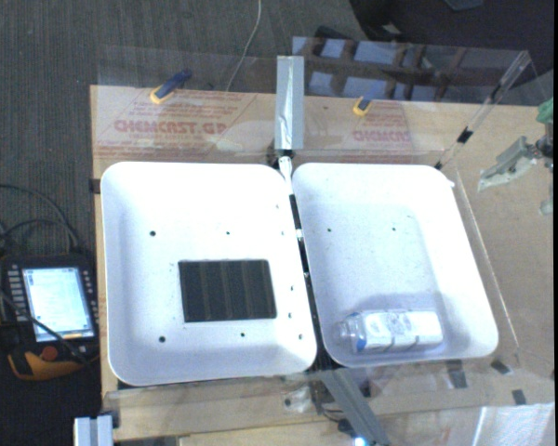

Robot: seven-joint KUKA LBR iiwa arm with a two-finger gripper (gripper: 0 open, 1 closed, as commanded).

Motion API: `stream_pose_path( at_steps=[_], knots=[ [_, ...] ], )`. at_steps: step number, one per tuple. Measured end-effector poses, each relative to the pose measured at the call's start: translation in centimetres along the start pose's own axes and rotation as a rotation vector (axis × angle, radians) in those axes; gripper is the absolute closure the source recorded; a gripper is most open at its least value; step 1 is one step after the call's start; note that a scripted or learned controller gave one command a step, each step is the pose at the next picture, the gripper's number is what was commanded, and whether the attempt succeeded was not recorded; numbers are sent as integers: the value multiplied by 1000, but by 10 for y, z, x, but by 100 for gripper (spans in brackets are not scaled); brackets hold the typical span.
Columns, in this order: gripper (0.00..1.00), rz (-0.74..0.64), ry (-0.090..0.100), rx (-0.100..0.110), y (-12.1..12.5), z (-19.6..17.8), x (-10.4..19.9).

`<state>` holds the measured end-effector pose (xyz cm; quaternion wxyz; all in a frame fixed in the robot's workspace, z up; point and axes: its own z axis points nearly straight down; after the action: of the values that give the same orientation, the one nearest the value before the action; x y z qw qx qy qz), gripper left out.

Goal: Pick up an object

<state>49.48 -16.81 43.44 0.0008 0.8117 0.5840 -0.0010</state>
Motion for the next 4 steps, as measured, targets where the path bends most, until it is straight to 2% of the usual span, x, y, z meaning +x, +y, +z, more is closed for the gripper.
stream_pose_path(
  at_steps=[1, 2, 3, 4],
  knots=[
    [0, 92, 1, 1, -6, 0, -9],
    [100, 91, -1, 1, -5, -9, -8],
    [100, 426, 1, 2, -23, 0, 70],
    [100, 737, 0, 5, 22, 46, 114]
  ],
)
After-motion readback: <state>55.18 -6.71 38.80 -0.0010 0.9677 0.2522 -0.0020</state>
